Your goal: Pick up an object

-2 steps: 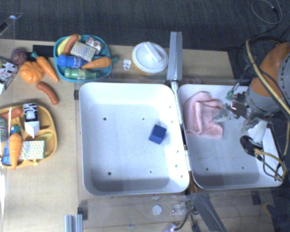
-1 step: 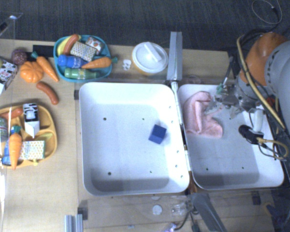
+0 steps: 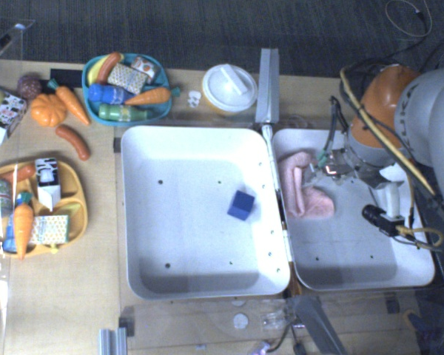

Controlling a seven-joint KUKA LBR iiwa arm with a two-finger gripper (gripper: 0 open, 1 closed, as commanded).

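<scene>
- Your grey arm's two-finger gripper [image 3: 320, 166] sits low in the right shallow white bin [image 3: 370, 272], at the soft pink folded cloth [image 3: 305, 191].
- Finger spread: you cannot tell here.
- Small blue cube [image 3: 241, 205] lies in the left white bin [image 3: 170, 272], well apart.

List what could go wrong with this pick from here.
1. The pink cloth is soft and bunched against the right bin's left wall, so the tool may pinch only a fold and lose it when lifting.
2. The blue cube lies alone in the left bin, far from the tool.
</scene>
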